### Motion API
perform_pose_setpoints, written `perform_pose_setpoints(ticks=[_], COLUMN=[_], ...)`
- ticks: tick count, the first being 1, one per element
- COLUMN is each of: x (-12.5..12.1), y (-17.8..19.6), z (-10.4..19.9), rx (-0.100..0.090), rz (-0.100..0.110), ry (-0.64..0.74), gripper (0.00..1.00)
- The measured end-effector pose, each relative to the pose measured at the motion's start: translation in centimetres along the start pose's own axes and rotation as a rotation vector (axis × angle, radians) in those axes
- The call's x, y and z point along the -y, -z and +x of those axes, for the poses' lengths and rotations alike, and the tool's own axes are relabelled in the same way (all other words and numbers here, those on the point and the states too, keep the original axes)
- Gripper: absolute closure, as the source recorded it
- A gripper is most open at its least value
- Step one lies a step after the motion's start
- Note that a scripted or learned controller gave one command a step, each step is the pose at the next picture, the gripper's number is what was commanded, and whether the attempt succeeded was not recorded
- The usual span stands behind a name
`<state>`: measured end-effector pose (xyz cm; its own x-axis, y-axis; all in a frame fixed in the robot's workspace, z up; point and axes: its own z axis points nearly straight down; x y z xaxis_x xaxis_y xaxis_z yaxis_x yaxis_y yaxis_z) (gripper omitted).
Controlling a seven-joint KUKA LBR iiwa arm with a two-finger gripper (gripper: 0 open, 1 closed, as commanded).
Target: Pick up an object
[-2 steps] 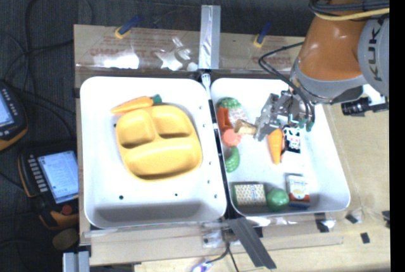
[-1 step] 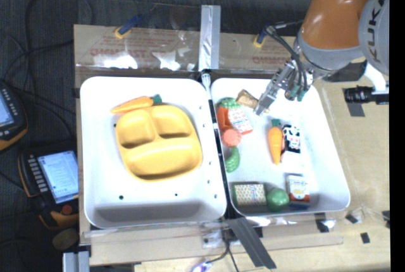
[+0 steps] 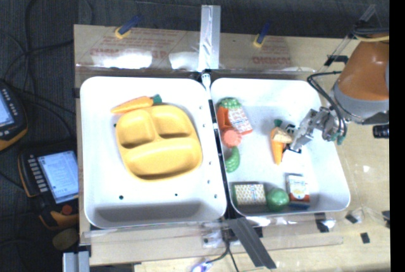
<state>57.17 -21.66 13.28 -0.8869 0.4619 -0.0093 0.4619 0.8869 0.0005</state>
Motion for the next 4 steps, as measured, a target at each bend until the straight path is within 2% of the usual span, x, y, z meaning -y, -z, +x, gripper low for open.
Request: perform_pose_setpoints(ticks=[1,2,3,4], x=[0.0,-5.3,-11.3,-11.9], y=[-0.2,-2.2,-2.1,-2.2], z=[0.1,1.0,2.3,0.5], rx=[-0.002,0.052,0.055,0.040], rz=[0.001,-0.009,-0.015,-0.015], ry=[0.000,-0.121,-0.115,-0.232], gripper=[0.00,0.00,0.00,0.00])
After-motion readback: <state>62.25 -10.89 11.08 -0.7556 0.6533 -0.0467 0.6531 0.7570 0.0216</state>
